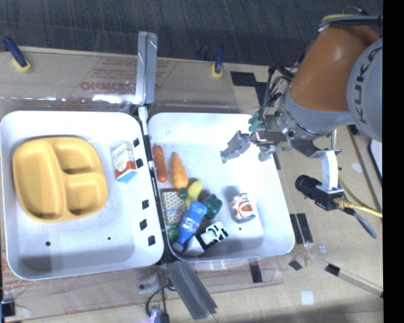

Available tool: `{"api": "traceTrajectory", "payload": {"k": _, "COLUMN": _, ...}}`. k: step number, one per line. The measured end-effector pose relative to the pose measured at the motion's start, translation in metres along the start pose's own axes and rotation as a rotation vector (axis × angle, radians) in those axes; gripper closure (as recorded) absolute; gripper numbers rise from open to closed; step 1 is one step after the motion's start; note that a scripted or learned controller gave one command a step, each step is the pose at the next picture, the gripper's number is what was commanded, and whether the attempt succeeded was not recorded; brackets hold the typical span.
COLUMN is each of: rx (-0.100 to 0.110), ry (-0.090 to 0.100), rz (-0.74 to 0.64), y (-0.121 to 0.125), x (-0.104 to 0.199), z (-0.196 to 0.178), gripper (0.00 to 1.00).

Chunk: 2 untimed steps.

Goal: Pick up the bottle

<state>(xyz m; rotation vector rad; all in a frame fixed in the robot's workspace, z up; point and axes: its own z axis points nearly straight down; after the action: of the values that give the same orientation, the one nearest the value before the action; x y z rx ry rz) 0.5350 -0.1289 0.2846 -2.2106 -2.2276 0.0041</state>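
Observation:
A blue bottle point(190, 222) lies tilted in the right bin point(269, 207), near its front left corner, among other small items. My gripper point(234, 147) hovers over the bin's upper right part, well up and to the right of the bottle, with nothing between its fingers. Its fingers point(229, 151) point left and look spread apart.
Around the bottle lie a hot dog point(160, 163), a carrot point(179, 169), a green and yellow toy point(200, 194), a black-and-white block point(214, 234) and a small can point(242, 207). The left bin point(27, 254) holds a yellow divided tray point(57, 177) and a small carton point(124, 161).

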Motion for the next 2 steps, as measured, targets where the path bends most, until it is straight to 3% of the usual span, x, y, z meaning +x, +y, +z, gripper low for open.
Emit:
{"api": "traceTrajectory", "payload": {"k": 1, "rx": 0.001, "ry": 0.000, "rz": 0.163, "y": -0.032, "x": 0.033, "z": 0.124, "gripper": 0.00}}
{"api": "traceTrajectory", "payload": {"k": 2, "rx": -0.020, "ry": -0.005, "rz": 0.195, "y": -0.034, "x": 0.027, "z": 0.187, "gripper": 0.00}}
